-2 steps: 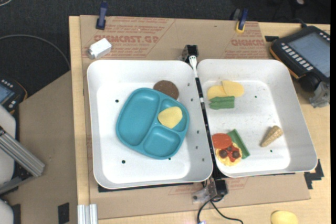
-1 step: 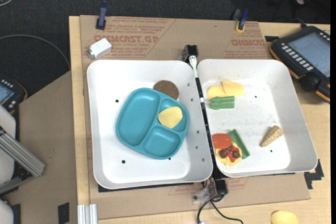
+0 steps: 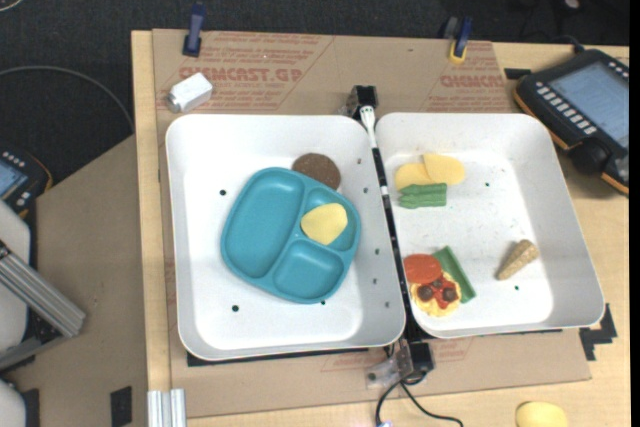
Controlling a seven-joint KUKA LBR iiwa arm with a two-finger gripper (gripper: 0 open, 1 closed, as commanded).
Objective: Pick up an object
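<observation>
Inspector: Bins first. What did you record?

Operator: I took the teal divided plate [image 3: 262, 237] as my reference. It lay flat in the left bin [image 3: 190, 215], about midway across it. A pale yellow piece [image 3: 325, 222] sat in the plate's right-hand compartment. A brown disc [image 3: 317, 169] lay at the plate's far edge, touching it or partly under it; I could not tell which.

Inspector: And the other bin?

Operator: The right bin [image 3: 562, 215] stood just right of the plate's bin, the two rims touching. Right of the plate, across those rims, lay a yellow lump [image 3: 431, 171] with a green stick [image 3: 423, 196] against its near side. Nearer the camera than those, to the plate's lower right, I noted a toy slice [image 3: 437, 281] in red, yellow and green, close to the shared rim. A tan cone [image 3: 517, 259] lay farthest right of the plate, apart from the slice.

Inspector: State of your tool?

Operator: I could not tell whether my gripper was open or closed. Every object I noted was lying in a bin.

Inspector: Anything outside the bins?

Operator: A small white block [image 3: 190, 92] lay on the cardboard beyond the plate, up and to its left. Two blue clamps [image 3: 194, 30] held the board's far edge.
</observation>
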